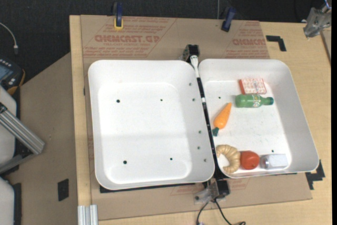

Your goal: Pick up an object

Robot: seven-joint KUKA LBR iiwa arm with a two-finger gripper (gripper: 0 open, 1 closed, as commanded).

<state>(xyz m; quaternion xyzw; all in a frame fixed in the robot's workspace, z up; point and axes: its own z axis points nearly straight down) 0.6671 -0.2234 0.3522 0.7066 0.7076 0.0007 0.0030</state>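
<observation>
- bench (158,34) carries two shallow white bins side by side; the left bin (100,113) has bare floor, the right bin (295,108) holds every object.
- objects in the right bin: a pink patterned packet (251,85) near the far side, a green bottle (254,101) lying on its side just in front of it, and an orange carrot (222,116) tilted close to the bin's left wall.
- along the near edge sit a tan croissant-like piece (229,157), a red tomato-like item (249,159) touching it, and a small clear bottle (274,161) just beside the red one.
- a metal fixture (315,21) at the upper right corner may belong to the arm; it's too cut off to say.
- tool state: i cannot tell, since nothing here lets me judge the gripper.
- progress: judging by how things lie, the pick has not begun; all items rest on the bin floor, none raised.
- what's left: choosing a target, reaching in, closing on it, and lifting. the carrot and green bottle lie apart from neighbours and look the easier choices; the near-edge trio is crowded.
</observation>
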